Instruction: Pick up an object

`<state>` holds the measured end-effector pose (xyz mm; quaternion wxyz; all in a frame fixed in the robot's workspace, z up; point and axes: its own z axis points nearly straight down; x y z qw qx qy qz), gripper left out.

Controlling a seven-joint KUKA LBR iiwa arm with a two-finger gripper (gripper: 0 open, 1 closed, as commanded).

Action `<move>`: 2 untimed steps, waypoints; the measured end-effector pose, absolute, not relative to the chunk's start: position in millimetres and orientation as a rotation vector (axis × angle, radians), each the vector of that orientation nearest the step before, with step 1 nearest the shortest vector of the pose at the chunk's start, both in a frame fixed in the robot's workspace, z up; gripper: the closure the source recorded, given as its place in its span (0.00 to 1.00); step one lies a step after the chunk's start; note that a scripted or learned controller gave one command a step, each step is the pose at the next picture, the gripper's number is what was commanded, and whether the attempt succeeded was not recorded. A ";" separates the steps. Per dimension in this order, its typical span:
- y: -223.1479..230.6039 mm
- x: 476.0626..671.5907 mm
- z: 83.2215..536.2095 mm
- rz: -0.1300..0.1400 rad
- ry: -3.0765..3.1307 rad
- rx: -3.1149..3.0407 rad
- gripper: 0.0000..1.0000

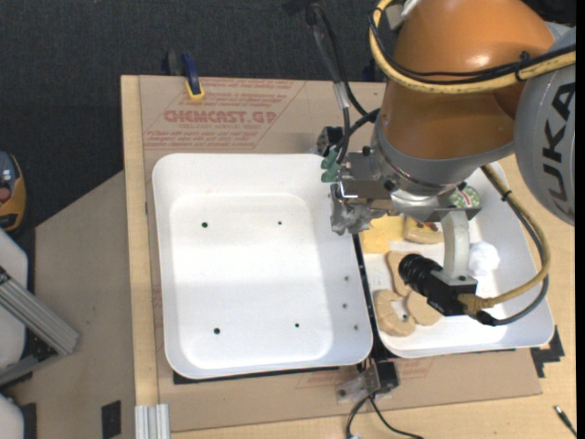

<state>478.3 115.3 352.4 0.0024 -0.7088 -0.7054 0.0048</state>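
Two shallow bins sit side by side in the camera view: the left white plastic bin and the right white plastic bin, where the objects lie. The grey metal gripper hangs over the walls where the bins meet, towards the far end. Whether it is apart or together I cannot tell, since the orange-banded arm covers it.

The likeliest target is the pale yellow flat piece, just right of the gripper; its long axis is unclear. Tan round wooden pieces lie nearer the camera and a white crumpled lump further right. The bin walls crowd any descent.
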 end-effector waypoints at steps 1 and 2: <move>187.8 513.0 355.6 -0.005 -2.229 -2.214 1.00; 179.8 478.1 388.5 -0.004 -2.224 -2.220 1.00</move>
